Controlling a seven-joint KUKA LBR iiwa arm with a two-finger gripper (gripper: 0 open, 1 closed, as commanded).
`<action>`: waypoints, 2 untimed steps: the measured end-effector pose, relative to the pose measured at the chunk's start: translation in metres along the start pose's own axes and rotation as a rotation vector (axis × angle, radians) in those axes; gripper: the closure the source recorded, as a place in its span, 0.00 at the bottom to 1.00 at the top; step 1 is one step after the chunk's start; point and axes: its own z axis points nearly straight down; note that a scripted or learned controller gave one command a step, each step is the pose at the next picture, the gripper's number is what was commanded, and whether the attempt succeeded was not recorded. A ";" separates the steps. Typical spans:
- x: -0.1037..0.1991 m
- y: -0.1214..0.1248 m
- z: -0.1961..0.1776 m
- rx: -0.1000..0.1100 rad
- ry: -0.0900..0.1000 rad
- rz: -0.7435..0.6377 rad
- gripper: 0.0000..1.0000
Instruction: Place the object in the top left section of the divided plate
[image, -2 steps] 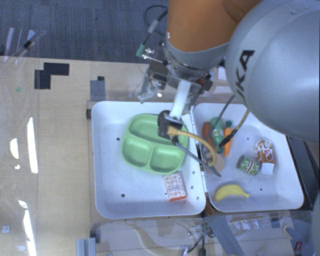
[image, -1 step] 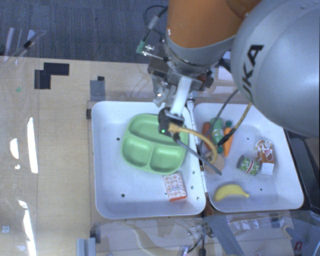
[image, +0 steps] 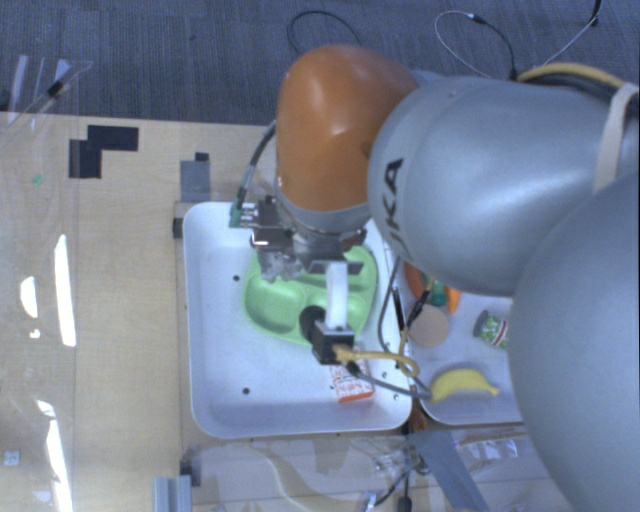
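Gripper (image: 300, 268) is parked low over the green divided plate (image: 268, 303) in the left bin (image: 228, 385). The wrist and orange band cover most of the plate's middle and upper part.

Grip state: can't tell whether it's spread or clamped on anything, since the wrist body blocks that line of sight. So I can't confirm a carried object.

Only loose item I see in that bin is a small orange-and-white packet (image: 351, 386). It lies flat on the bin floor just off the plate's lower-right edge, toward the near rim. If that's the task object, it's outside the plate, on the opposite corner from the target section. It lies down and right of the gripper, long axis roughly along the near rim.

Banana (image: 463, 384) and a few other bits sit in the right bin (image: 490, 412), well apart from the plate.

Key relation, my read: the top left section sits up-left under the wrist, and its dividers are hidden. Any release needs the tool biased up-left, not centred.
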 end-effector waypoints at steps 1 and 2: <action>-0.064 -0.034 0.164 0.001 0.001 -0.162 1.00; -0.033 -0.043 0.192 -0.012 0.001 -0.464 1.00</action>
